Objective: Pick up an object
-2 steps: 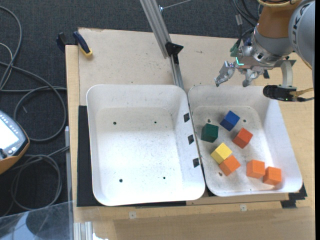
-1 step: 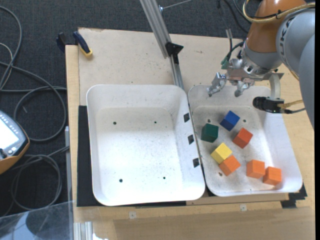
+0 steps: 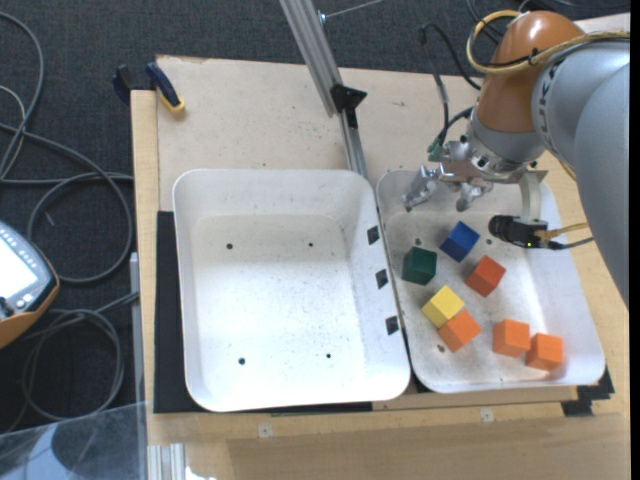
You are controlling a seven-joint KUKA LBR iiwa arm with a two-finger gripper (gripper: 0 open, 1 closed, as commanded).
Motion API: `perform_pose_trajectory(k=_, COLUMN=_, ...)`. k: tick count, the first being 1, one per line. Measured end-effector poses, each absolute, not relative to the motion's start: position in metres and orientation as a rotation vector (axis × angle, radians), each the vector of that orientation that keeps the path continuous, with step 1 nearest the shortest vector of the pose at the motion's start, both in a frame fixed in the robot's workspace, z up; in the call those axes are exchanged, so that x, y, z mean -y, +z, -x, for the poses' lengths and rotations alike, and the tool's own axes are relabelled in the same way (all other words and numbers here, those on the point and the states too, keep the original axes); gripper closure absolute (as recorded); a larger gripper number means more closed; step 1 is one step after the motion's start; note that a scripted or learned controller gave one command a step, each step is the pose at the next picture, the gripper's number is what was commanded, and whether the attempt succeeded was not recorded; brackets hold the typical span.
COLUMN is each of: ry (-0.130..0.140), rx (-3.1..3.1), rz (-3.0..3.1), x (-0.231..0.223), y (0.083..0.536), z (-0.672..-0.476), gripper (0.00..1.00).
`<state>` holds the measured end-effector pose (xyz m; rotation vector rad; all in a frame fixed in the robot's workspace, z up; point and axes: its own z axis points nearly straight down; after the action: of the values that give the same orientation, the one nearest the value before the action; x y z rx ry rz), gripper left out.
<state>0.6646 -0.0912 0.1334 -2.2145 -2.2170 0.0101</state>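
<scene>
Arm enters from the right, orange band above the wrist, pincer (image 3: 440, 194) hanging over the far end of the right bin (image 3: 575, 298). Two fingers (image 3: 415, 194) visible, spread apart, pointing down toward the bin floor. Nothing between them.

All blocks lie nearer the camera than the pincer, in the right bin:
- Blue block (image 3: 460, 241): closest to the pincer, just below it and slightly right. Not touching the fingers.
- Green block (image 3: 420, 265): below the pincer, a little left of the blue one, near the bin's left wall.
- Orange block (image 3: 485, 275): below and right of the pincer, just past the blue block.
- Yellow block (image 3: 442, 305): farther below, touching a second orange block (image 3: 459, 330) at its lower right corner.
- Two more orange blocks (image 3: 511, 337), (image 3: 545, 351): side by side, farthest from the pincer, toward the near right corner.

Left bin (image 3: 200, 298) sits well to the left of the pincer. A slanted metal pole (image 3: 315, 43) rises up and left of the pincer, behind the bins.
</scene>
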Motion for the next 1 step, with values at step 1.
perform_pose_trajectory(k=1, ry=0.009, rx=2.218, rz=2.215, x=0.0900, y=0.0944, z=-0.6637, gripper=0.00)
